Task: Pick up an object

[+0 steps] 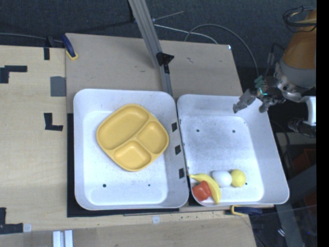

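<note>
Four small items sit bunched in the near corner of the right bin [267, 153]: a yellow banana [212, 185], a red piece [201, 191] touching it, a white egg-shaped ball [222, 178], and a yellow ball [237, 178]. Likely they have settled against the near wall, any one a pick candidate. Left bin [85, 153] carries a yellow divided tray [132, 137], lying flat, central. Both bins rest on the surface [31, 138]. Further back, the pincer [253, 101] hangs over the right bin's far right corner, well apart from the items. Fingers look spread, nothing between them. Arm [300, 55] enters from the right, wrist angled down and leftward.
</note>
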Tool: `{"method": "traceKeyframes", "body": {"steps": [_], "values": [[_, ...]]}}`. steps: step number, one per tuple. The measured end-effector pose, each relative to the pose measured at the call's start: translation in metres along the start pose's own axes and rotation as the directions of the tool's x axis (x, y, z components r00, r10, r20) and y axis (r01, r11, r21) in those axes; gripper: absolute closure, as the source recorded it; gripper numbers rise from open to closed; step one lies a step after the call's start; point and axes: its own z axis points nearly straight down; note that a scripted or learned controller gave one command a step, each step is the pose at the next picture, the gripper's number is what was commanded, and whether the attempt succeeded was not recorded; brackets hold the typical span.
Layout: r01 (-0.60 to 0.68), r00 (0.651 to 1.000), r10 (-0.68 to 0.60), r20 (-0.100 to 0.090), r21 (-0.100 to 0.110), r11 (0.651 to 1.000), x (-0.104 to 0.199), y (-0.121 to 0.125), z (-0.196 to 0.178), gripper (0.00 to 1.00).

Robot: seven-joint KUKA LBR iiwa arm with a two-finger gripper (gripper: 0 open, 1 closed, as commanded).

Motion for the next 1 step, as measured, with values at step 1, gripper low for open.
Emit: {"method": "traceKeyframes", "body": {"steps": [1], "values": [[0.0, 1.0, 0.0, 0.0, 0.0, 1.0, 0.0, 0.0, 0.0, 0.0]]}}
